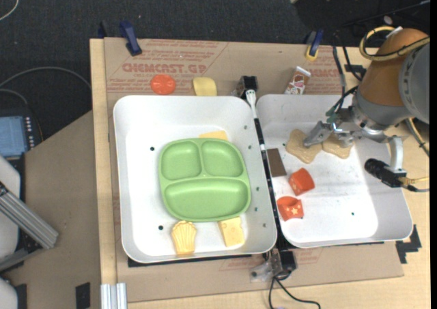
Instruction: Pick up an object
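My gripper (328, 134) hangs low in the upper part of the right bin (362, 222), at the end of the grey arm with its orange band (396, 45). It is right above two tan bread-like pieces, one to its left (301, 146) and one just under it to the right (339, 149). Whether it touches either piece I cannot tell. Further down the same bin lie a brown rectangular block (276, 162), an orange-red chunk (301, 181) and a small red cup-like piece (289, 209).
The left bin (133, 164) holds a green divided plate (203, 179), two yellow food toys (184, 236) (232, 231) below it and a pale yellow piece (213, 136) above. Behind the bins lie an orange disc (162, 84), a yellow block (204, 86) and a small carton (297, 81).
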Robot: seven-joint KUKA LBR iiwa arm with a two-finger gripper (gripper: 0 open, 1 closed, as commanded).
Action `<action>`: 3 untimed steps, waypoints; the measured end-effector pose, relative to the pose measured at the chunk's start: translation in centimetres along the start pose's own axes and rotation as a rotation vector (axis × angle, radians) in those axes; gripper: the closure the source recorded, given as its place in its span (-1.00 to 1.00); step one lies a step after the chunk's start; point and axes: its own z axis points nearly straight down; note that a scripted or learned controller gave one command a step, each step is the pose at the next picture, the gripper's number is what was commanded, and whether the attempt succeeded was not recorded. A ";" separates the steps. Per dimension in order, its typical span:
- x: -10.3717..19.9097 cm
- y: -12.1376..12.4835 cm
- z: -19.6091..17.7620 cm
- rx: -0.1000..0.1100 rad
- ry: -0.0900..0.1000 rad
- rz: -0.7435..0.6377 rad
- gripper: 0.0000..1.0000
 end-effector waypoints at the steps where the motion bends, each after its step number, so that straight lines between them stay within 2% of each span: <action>1: 0.0 0.1 -1.6 -0.009 -0.003 0.001 1.00; 2: 7.3 -6.2 -14.7 -0.007 0.003 -0.005 1.00; 3: 6.9 -6.3 -13.9 0.004 0.001 0.002 -1.00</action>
